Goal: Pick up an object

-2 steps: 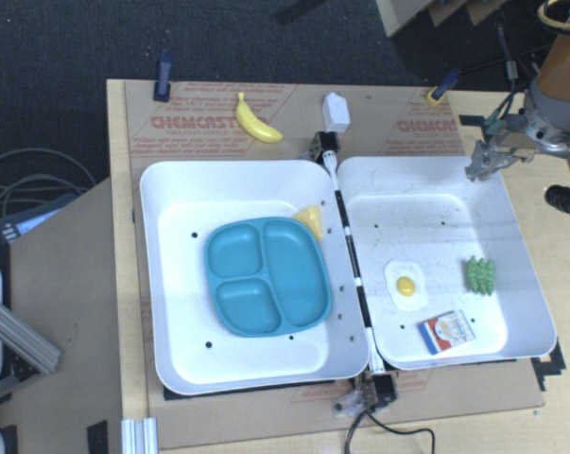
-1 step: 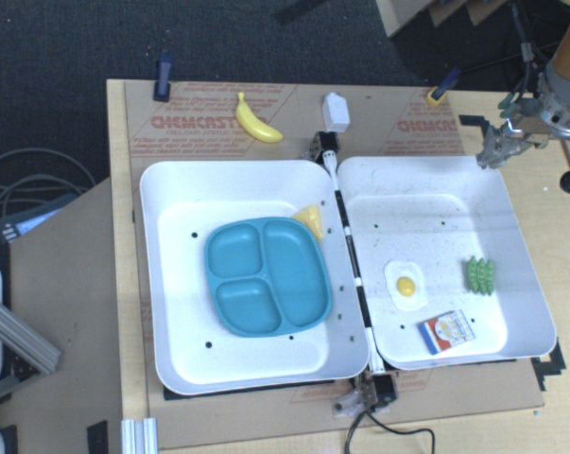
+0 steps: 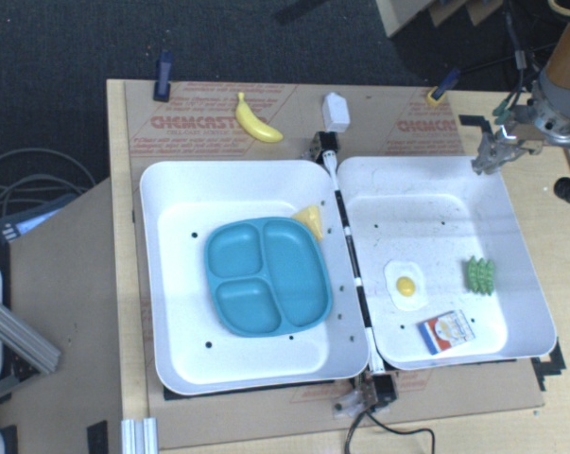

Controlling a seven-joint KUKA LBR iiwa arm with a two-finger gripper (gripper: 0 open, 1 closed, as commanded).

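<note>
Grey metal wrist [image 3: 549, 112]; seemingly cabled

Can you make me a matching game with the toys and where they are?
Things:
1. banana
2. blue plate
3. fried egg
4. green toy

Places:
A. in the left bin
B. on the cardboard, outside the bins
C. in the right bin, near its right wall
D. in the right bin, just above the little red and white card

Pairs: 1-B, 2-A, 3-D, 4-C
</note>
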